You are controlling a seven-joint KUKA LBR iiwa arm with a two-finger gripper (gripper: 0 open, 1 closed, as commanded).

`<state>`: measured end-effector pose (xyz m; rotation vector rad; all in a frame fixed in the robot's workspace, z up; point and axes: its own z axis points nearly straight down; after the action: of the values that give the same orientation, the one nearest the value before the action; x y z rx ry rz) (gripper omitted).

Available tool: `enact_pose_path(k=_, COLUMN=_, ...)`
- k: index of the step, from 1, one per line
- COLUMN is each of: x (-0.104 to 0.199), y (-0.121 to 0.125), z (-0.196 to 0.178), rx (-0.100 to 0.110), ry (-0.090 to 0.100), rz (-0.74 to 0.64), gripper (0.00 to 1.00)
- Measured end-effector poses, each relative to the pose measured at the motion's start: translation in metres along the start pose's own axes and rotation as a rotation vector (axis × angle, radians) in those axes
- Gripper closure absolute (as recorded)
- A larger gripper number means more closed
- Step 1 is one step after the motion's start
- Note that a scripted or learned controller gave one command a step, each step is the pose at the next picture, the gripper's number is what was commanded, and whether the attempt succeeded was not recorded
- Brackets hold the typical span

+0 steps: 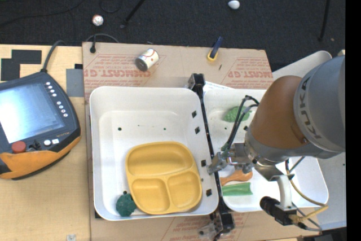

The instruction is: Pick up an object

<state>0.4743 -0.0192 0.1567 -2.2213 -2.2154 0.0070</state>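
So the arm (299, 115) is reaching in over the right bin (316, 189), and its gripper (228, 163) is hanging low right next to the black divider (204, 121) between the two bins. Honestly I can't tell how the gripper is set, since the big grey and orange wrist is sitting right over it and just some metal bits are poking out. Just beside the gripper, on the side away from the divider, an orange piece (237, 177) and a green flat piece (237, 189) are lying on the floor of the right bin, and whether the gripper is touching either one is hard to make out. Another green thing (231, 114) is lying further up along the divider, partly behind a cable. Most of the right bin is getting blocked by the arm. In the left bin (113, 115), a yellow divided tray (163, 176) is lying near the divider, with a dark green lump (126, 204) touching the tray's far corner.
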Motion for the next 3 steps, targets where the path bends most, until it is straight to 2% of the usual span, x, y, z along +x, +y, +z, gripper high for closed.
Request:
enact_pose_path(k=1, x=0.011, y=0.002, z=-0.152, rx=-0.019, ry=0.002, rz=-0.005, gripper=0.00)
enact_pose_path(k=2, x=0.012, y=0.001, z=-0.153, rx=-0.001, ry=0.000, rz=-0.007, gripper=1.00)
enact_pose_path(k=3, x=0.062, y=0.000, z=-0.318, rx=-0.022, ry=0.004, rz=-0.008, gripper=1.00)
